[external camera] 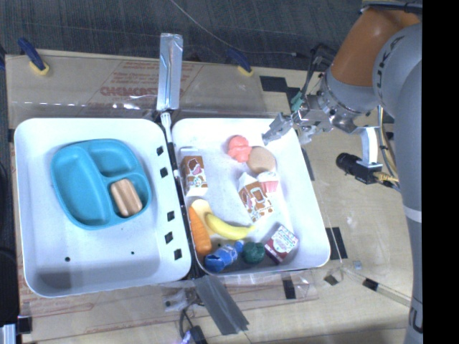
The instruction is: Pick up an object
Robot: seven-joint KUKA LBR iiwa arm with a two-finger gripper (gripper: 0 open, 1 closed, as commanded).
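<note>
Blue toy (219, 259) at near rim; we see fingers (275, 132) above right bin's (313, 213) far corner, grip state unclear. Pink ball (239, 146) just left, tan bun (262, 159) below-left.

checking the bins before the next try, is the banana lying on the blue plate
No, the banana lies in the right bin beside the carrot, while the blue plate in the left bin holds a hot dog.

Robotics lab setup: a grey-and-orange industrial arm (380, 56) is reaching over a wooden bench (373, 264) that is carrying two white bins (36, 264) clamped down with blue clips (32, 54), toy food (228, 228) filling one, cables trailing across dark carpet (86, 13).
</note>
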